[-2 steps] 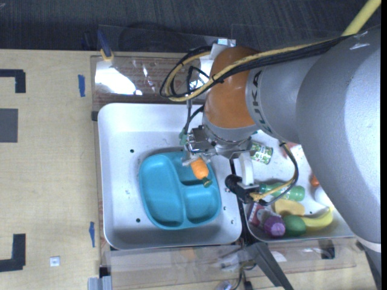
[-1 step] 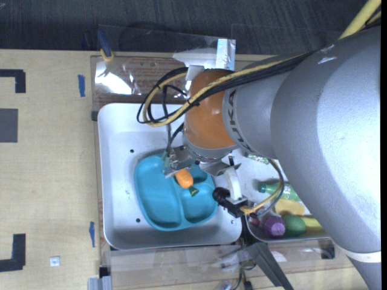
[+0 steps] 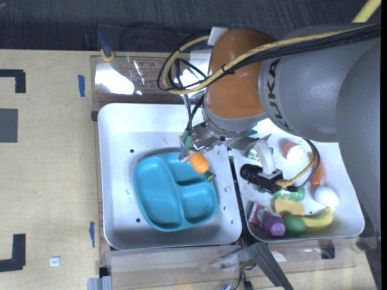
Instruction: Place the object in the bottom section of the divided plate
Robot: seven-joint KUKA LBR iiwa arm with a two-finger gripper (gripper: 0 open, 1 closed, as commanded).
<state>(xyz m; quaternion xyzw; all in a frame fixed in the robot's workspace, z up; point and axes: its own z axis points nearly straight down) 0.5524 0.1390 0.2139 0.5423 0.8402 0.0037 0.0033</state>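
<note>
A blue divided plate [image 3: 172, 198] lies in the left bin [image 3: 115, 162], with one large section on its left and two smaller ones on its right. My gripper [image 3: 193, 153] hangs over the plate's upper right rim, under the orange wrist. A small orange carrot-like toy [image 3: 199, 162] with a green tip sits between its fingers, just above the plate's top right section. The arm hides the fingers' upper part.
The right bin [image 3: 351, 222] holds several toy foods: a banana [image 3: 317, 220], a white egg [image 3: 326, 196], a green piece [image 3: 295, 224], a purple piece [image 3: 276, 226] and a red-and-white item [image 3: 294, 151]. A ridge where the two bins meet runs close to the plate's right.
</note>
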